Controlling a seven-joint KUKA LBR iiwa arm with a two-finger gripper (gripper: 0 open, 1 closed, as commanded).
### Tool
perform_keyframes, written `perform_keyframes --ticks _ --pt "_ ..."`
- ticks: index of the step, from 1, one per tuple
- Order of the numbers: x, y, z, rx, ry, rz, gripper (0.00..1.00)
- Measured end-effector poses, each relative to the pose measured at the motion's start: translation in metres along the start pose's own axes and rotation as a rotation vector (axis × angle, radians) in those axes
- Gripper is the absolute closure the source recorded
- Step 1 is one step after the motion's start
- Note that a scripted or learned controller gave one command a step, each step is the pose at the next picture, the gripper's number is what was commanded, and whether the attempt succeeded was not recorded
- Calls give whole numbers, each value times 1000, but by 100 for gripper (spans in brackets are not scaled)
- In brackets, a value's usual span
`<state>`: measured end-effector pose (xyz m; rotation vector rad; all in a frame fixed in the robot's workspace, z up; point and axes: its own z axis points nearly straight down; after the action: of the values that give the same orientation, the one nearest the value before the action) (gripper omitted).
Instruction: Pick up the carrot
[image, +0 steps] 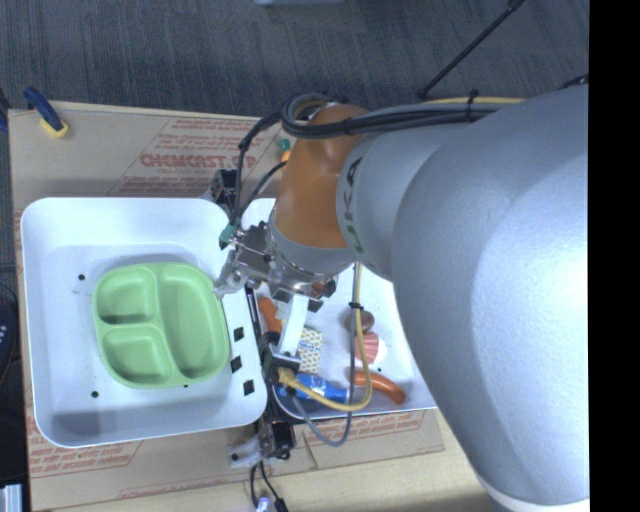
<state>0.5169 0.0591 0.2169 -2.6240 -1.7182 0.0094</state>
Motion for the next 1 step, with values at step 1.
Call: perform_keyframes --ticks 1 --pt "16 34 26 -1 2 600 0"
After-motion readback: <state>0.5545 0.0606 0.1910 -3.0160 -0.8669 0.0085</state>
